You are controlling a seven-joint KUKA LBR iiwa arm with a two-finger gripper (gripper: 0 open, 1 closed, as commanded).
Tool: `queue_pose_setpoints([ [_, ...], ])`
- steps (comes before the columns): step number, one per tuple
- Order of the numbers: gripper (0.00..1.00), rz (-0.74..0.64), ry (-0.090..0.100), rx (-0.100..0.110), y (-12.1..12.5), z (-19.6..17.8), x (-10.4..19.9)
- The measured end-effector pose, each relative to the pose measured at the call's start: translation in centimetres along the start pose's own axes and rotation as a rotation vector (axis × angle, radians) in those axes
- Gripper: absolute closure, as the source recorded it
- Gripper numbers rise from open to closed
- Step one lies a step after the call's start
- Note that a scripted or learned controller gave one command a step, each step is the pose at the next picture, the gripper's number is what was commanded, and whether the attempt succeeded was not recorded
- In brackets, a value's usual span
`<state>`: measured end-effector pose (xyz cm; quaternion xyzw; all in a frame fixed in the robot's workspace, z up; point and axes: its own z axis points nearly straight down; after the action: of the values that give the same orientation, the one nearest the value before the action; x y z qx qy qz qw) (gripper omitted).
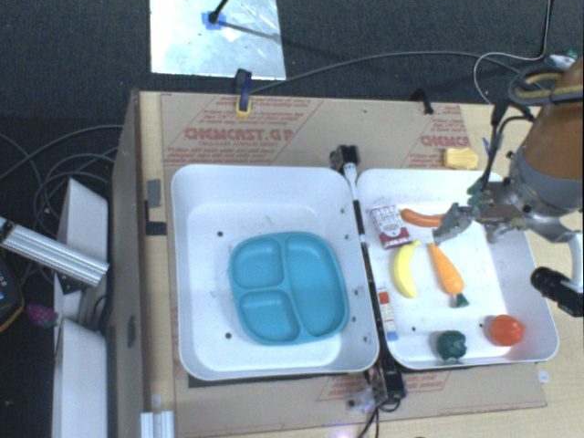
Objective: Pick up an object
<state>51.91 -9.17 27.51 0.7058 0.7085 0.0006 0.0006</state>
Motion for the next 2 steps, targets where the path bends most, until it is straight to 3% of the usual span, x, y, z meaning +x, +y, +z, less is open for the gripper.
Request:
queue_pose_setpoints([
  [1, 0.00, 0.003, -0.001, 0.002, 2.9, 5.7, -3.8],
  [2, 0.00, 0.003, -0.003, -0.007, 5.0, 17.2, -3.9],
])
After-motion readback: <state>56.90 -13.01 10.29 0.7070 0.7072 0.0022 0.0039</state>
